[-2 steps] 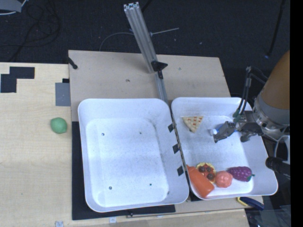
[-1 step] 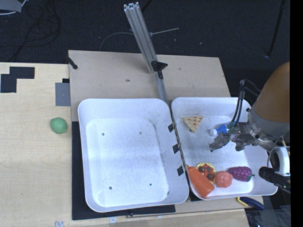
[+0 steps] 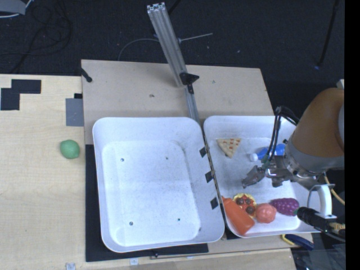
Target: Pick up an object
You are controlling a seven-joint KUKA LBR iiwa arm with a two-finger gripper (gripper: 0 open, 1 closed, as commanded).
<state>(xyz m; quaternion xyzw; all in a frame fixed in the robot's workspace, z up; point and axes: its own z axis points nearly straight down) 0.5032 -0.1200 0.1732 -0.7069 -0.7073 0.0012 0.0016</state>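
Gripper (image 3: pixel 256 177) over right bin (image 3: pixel 247 129), nothing seen in it; open/closed: can't tell. Pick not done yet. Carrot (image 3: pixel 238 217), grapes (image 3: pixel 285 206), waffle (image 3: pixel 229 145) lie in bin.

Bins, white, shallow: two — left bin (image 3: pixel 147 184), well left of the tool (image 3: pixel 254 176); right bin (image 3: pixel 247 129), under it.
Waffle wedge (image 3: pixel 229 145): one, up-left of tool.
Blue-and-white item (image 3: pixel 270 152): one, just above tool.
Orange carrot-like piece (image 3: pixel 237 218): one, below.
Yellow-red item (image 3: pixel 244 200): one, below.
Pink round fruit (image 3: pixel 265 212): one.
Purple grape bunch (image 3: pixel 285 206): one.
Green ball (image 3: pixel 70 149): one, on bench (image 3: pixel 34 179), far left.
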